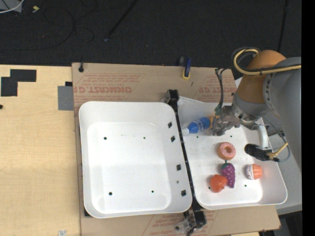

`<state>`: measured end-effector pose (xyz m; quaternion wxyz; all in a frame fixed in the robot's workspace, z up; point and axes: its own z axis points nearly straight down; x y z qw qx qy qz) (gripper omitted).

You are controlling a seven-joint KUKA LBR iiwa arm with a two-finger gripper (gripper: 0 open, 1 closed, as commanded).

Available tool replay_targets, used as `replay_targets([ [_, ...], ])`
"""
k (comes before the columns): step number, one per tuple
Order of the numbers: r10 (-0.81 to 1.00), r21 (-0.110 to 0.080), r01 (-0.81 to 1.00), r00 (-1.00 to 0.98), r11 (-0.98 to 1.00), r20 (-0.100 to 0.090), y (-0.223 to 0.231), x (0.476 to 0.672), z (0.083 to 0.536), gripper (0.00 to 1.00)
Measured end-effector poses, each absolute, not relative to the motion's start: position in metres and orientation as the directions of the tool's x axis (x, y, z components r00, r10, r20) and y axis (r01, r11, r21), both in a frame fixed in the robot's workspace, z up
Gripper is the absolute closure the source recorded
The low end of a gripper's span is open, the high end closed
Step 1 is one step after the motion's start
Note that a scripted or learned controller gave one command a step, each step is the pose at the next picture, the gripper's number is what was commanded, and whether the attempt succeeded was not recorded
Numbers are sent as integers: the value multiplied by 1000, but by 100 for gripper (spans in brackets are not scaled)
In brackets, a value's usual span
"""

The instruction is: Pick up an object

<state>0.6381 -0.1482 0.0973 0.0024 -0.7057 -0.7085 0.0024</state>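
Under the two white bins (93, 132), mirrored red print is seen on brown cardboard (106, 85); the gripper (220, 124) grip state cannot be told.

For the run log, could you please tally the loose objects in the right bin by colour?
Blue: 1, bottle
Pink: 1, donut
Purple: 1, grapes
Red: 1, fruit
Orange-white: 1, cupcake
Total: 5

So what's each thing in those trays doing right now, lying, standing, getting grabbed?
Blue bottle: lying on its side, next to the gripper.
Pink donut: lying flat, untouched.
Purple grapes: lying against the red fruit.
Orange cupcake: tipped on its side, apart from the rest.
Left bin: nothing to report.
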Motion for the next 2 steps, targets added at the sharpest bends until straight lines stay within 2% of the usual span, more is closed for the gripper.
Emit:
replay_targets([
  [1, 1000, -5, 1000, 3, -3, 1, -139, 603, 108, 100],
  [2, 1000, -23, 1000, 0, 0, -12, -96, 629, 88, 100],
])
